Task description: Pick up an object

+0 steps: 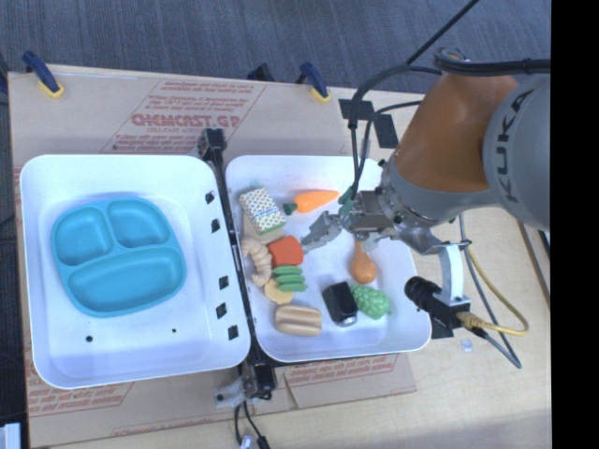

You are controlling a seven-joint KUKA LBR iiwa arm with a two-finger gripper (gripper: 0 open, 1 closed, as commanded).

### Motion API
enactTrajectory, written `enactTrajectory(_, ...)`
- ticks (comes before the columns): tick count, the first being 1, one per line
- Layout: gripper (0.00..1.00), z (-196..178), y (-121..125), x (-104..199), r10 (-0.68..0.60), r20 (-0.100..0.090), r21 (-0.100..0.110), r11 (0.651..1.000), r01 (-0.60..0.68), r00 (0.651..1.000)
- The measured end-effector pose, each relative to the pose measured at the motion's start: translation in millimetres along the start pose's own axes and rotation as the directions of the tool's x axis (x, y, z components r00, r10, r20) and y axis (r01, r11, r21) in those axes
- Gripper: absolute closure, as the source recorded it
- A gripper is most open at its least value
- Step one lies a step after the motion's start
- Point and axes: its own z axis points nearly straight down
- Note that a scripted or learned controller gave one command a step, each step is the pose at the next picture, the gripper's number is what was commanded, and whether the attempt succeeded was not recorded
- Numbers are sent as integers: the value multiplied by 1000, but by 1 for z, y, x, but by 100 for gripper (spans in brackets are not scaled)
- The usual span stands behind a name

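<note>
The gripper (pixel 321 232) hovers in the right bin (pixel 412 330), fingers spread, pinching nothing, just right of the red pepper (pixel 285 250). I'd drop straight down and straddle it, avoiding the carrot (pixel 314 199). The arm hides the bin's far right corner; the fingertips look blurry.

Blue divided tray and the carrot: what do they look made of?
Blue divided tray: likely molded plastic, smooth with a soft sheen, rounded compartment walls. Carrot: looks like toy plastic, uniform orange, glossy-smooth, green stub end. Neither is certain from above.
</note>
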Motion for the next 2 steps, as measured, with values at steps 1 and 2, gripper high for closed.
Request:
enactTrajectory(1,0,80,94,24,25,1,1,1000,-25,1000)
enactTrajectory(2,0,169,131,-36,9,1,-4,1000,-9,1000)
